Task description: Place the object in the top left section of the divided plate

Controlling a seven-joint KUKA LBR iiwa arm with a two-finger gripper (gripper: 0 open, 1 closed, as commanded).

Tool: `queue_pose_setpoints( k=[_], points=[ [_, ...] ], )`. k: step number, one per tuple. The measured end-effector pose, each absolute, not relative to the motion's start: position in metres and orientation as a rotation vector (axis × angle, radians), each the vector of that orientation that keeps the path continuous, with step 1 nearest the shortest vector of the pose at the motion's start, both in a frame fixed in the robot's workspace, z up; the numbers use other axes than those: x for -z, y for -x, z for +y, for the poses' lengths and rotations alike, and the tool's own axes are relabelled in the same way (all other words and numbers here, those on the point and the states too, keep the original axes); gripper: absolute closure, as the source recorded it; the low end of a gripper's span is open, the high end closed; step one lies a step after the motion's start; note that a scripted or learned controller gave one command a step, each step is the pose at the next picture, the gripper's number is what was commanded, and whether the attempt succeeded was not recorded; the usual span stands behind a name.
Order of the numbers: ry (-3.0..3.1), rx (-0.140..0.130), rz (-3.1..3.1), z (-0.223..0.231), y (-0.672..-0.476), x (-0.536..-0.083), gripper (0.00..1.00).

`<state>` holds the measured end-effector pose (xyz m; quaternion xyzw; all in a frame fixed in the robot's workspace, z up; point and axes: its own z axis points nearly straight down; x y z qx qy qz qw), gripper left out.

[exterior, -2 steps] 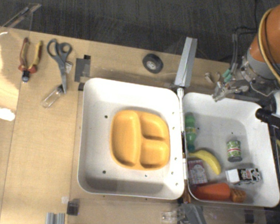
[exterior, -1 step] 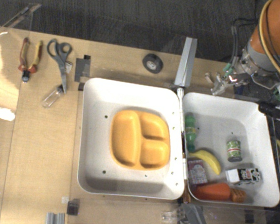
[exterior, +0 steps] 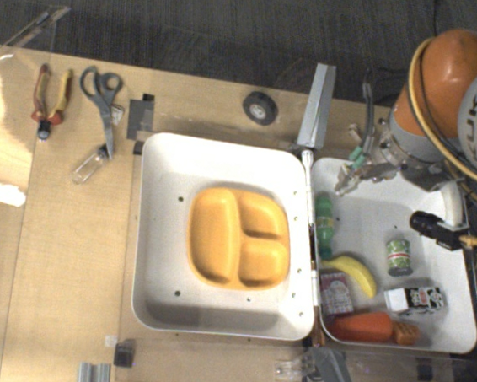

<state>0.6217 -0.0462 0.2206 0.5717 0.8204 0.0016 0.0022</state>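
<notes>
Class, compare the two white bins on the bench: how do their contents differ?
The left bin holds a single yellow divided plate at its middle; the right bin holds several small items, among them a banana and a green can. The arm's pincer hangs over the right bin, not the left. Both are shallow and white.

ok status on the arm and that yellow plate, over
Two-finger gripper over right bin's far-left corner, holding nothing visible. Yellow divided plate in left bin, sections bare. Nothing in the way.

Robot lab/workshop: plywood bench (exterior: 51, 276) w/ two white bins (exterior: 155, 219), pliers (exterior: 48, 100), scissors (exterior: 103, 104) and tape roll (exterior: 261, 107) along its far edge.
</notes>
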Motion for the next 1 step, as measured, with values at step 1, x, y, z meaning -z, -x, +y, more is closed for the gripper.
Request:
queue_pose_setpoints(
  k=[1],
  points=[
    [-1.651,-0.006,2.663,-0.0847,-0.6548,-0.2971,1.0]
  ],
)
